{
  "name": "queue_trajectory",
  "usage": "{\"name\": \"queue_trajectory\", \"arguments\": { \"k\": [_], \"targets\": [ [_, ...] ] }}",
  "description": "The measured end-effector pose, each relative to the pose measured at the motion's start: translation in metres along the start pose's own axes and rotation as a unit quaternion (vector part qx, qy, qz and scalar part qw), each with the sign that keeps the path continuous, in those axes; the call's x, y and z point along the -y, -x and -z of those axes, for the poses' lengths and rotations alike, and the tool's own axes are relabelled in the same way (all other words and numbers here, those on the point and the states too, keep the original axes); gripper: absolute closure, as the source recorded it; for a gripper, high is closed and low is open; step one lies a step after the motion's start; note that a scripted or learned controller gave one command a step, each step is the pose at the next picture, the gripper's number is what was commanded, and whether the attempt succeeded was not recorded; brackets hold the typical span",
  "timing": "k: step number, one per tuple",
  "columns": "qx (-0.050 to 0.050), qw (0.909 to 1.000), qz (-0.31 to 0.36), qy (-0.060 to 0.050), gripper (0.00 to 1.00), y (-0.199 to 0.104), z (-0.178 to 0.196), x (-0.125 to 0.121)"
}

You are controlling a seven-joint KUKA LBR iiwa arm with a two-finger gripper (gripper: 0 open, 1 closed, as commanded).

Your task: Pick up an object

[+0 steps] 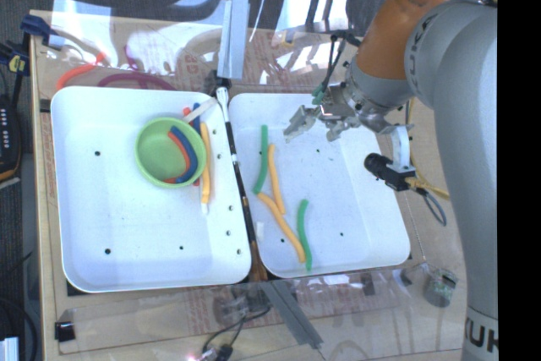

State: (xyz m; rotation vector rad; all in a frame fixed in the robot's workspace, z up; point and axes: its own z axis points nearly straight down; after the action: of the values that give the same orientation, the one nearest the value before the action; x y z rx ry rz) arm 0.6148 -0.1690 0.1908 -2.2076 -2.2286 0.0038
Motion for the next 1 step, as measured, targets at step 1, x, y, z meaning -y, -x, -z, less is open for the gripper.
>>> {"name": "queue_trajectory", "arguments": {
  "k": [1],
  "targets": [
    [0.0, 0.9997, -0.024, 0.0, 0.0, -0.0421, -0.0955, 0.0457]
  ]
}}
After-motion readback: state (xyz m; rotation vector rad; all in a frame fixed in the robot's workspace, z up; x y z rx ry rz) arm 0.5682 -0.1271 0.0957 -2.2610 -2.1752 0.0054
